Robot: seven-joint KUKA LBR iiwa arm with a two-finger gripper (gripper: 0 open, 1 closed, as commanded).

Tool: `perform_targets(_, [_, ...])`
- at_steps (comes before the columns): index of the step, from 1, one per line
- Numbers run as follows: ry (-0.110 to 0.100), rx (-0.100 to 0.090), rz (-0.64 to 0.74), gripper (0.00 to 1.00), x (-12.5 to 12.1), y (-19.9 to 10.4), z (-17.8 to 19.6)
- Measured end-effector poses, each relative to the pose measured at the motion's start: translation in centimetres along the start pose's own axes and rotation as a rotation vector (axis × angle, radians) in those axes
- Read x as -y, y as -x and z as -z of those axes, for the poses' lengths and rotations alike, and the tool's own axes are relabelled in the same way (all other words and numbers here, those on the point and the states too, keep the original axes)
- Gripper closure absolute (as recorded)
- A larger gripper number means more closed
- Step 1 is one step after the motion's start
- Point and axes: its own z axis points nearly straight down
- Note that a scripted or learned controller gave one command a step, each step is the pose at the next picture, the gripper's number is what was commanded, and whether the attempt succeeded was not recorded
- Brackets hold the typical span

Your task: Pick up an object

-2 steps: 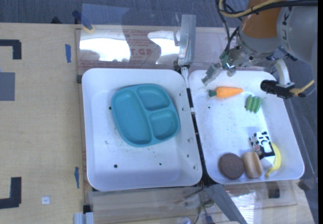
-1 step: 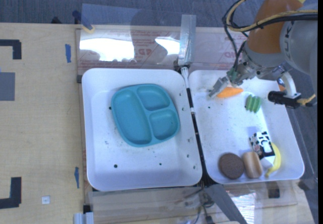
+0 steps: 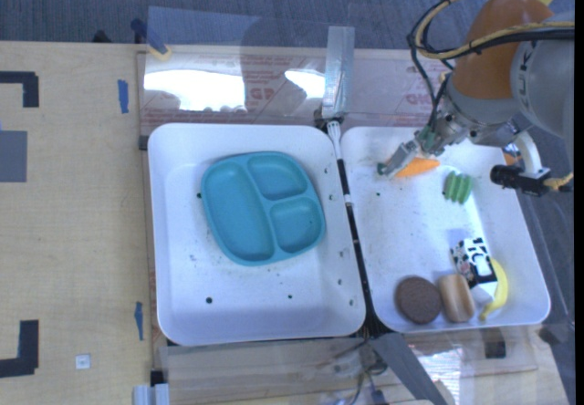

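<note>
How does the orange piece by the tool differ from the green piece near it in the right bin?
The orange piece lies nearly flat across the view, right at the tool; the green piece sits apart from it, further right, and stands more upright in the view. The orange one is tapered; the green one is blocky and ridged. Both are small and lie on the right bin floor.

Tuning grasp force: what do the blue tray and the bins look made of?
Blue tray: likely moulded plastic, matte; even teal colour, rounded compartment edges. Left bin and right bin: probably thin formed plastic, semi-gloss white; soft rounded rims, scuffs and dark specks.
</note>
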Motion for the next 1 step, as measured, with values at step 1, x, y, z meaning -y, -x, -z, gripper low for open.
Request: perform_targets(1, [-0.006,-0.005,0.094,0.0,1.45,1.04,-3.45])
